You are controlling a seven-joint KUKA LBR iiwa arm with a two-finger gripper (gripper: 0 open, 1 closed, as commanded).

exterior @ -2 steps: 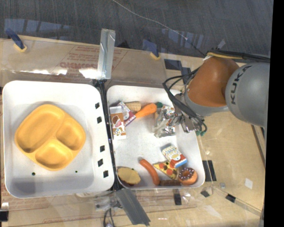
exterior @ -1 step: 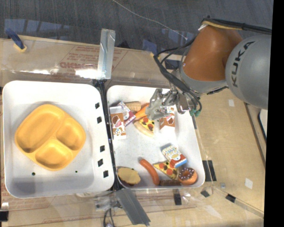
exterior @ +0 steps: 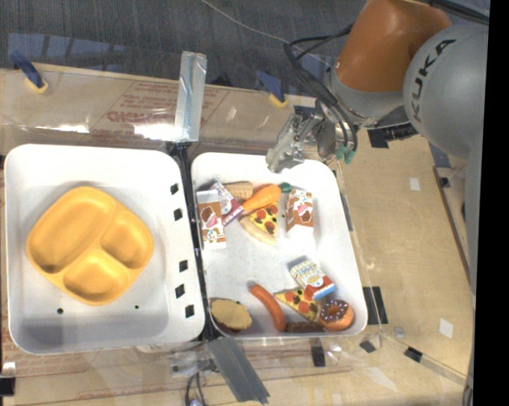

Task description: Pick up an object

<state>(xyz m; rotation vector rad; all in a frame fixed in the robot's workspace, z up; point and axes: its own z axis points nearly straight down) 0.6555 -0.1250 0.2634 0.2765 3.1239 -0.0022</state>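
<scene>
**Object not picked yet: toys all lying in right bin**

Object candidates sit in the right bin: carrot, pizza slice and small carton clustered upper centre of frame; milk carton just left of them by the bin wall; hotdog, cookie, second pizza slice, donut and box lower centre-right. Left bin carries a yellow divided tray. Gripper hangs over the right bin's top rim, upper centre-right, above the toys, touching none. Fingers look slightly parted, nothing between them. Judged progress: nothing grasped; descent, closing and lift all remain.
</scene>
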